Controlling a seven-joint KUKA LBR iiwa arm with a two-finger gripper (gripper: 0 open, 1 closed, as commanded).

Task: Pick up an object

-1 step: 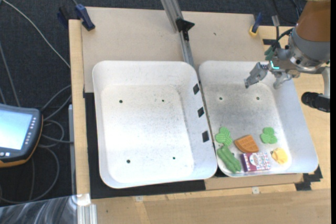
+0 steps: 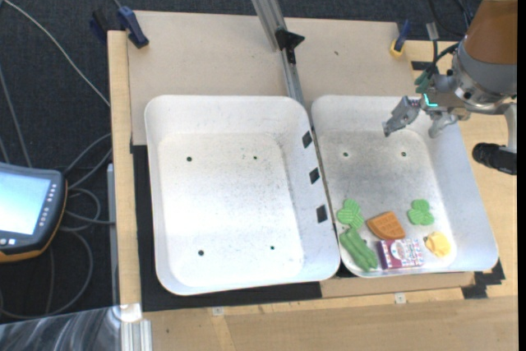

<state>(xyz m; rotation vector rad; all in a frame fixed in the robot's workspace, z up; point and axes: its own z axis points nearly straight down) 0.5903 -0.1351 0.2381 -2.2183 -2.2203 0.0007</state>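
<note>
I see small toys, orange wedge (image 2: pixel 385 225) among them, in right bin (image 2: pixel 460 177)'s near corner; gripper (image 2: pixel 421 117) spread wide, empty.

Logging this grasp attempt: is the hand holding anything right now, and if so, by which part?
Nothing is held. The hand hangs above the far end of the right bin, while the toys lie clustered at its near end.

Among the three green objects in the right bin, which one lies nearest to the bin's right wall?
The small green piece, beside the orange piece. The other two green objects lie at the cluster's left end, near the divider between bins.
</note>
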